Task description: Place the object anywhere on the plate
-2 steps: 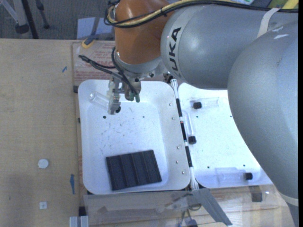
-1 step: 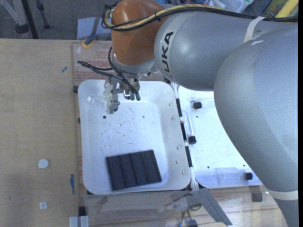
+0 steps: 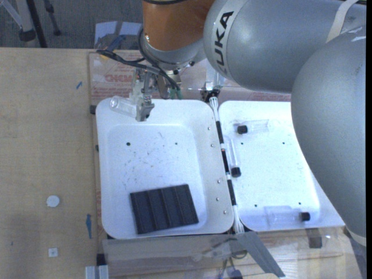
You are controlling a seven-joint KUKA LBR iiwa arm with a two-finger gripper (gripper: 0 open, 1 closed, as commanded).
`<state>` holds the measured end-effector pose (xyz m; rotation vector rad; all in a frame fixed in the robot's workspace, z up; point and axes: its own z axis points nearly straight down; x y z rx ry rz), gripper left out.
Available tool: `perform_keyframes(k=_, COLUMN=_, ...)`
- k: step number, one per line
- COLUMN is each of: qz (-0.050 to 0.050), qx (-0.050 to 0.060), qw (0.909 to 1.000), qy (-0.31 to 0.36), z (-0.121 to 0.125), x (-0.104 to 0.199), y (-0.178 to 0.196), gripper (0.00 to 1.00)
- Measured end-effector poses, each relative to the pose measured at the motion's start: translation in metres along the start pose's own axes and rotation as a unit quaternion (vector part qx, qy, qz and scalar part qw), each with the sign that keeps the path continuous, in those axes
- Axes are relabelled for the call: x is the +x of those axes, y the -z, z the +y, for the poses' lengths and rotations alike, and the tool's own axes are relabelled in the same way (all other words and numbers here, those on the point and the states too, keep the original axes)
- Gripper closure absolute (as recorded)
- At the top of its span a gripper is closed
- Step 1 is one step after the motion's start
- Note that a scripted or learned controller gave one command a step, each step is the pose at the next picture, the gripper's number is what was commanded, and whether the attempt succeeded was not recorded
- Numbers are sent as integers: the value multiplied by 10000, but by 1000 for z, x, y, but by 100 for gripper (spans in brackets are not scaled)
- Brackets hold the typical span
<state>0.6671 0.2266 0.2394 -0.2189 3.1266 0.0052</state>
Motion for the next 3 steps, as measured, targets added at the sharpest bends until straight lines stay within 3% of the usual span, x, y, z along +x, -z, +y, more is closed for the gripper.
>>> perform_keyframes(k=1, qz=25, qx=2, qw=9987, qy=517, z=0, x=1, y=-41, gripper=100)
perform_keyframes(k=2, qz=-1, qx=-1, qw=9976, qy=695, z=0, x=0, y=40, gripper=100)
perform_keyframes(k=3, qz=-44, qx=-16, qw=9976, qy=691, z=2, x=-1, y=53, gripper=100)
